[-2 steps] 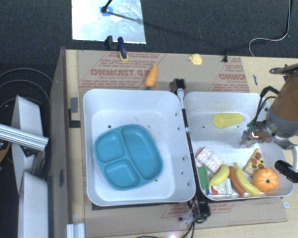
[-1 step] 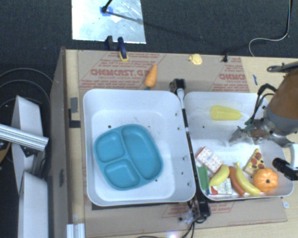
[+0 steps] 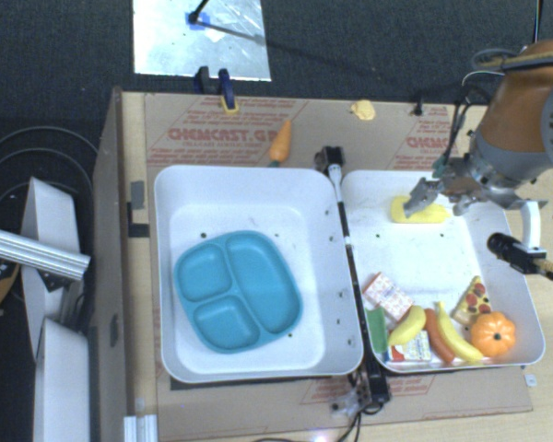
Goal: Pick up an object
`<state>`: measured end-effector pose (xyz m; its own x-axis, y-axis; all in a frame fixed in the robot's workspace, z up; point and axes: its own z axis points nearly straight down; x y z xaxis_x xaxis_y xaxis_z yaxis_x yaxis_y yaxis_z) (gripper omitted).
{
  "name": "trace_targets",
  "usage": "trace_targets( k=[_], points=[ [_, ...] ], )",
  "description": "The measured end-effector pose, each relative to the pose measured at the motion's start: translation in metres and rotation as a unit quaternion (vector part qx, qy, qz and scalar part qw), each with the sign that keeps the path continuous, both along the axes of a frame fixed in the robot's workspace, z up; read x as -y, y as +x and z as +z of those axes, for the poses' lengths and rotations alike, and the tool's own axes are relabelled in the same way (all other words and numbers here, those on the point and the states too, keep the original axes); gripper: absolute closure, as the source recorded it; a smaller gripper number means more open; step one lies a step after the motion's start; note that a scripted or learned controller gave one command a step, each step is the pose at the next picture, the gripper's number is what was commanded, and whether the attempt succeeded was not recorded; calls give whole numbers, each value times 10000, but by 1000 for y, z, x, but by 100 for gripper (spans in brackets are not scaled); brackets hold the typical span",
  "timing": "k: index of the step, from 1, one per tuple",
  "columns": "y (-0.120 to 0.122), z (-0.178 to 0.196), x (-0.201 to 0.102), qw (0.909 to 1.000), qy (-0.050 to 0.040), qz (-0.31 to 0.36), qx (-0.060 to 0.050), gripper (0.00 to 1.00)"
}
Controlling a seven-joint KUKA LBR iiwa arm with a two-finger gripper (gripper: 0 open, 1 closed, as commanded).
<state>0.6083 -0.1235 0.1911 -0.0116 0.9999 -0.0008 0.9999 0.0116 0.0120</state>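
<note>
A flat yellow object (image 3: 415,213) lies at the far side of the right bin (image 3: 442,256). My gripper (image 3: 440,194) hangs right over its right end, close above it or touching it; I cannot tell which. At that bin's near side sit a pink checkered packet (image 3: 387,295), a green item (image 3: 376,326), two bananas (image 3: 406,325) (image 3: 453,336), a red item (image 3: 434,328), a pizza slice (image 3: 473,299) and an orange fruit (image 3: 493,332).
A blue divided plate (image 3: 238,288) lies in the left bin (image 3: 194,201). Behind the bins, on the cardboard, rest a carrot (image 3: 279,143) and a small yellow piece (image 3: 362,110). A black divider (image 3: 346,247) runs between the bins.
</note>
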Motion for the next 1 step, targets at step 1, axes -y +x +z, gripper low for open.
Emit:
trace_targets(
  k=[1],
  points=[
    [45, -86, 11, 10000, -25, -47, 32, 0]
  ],
)
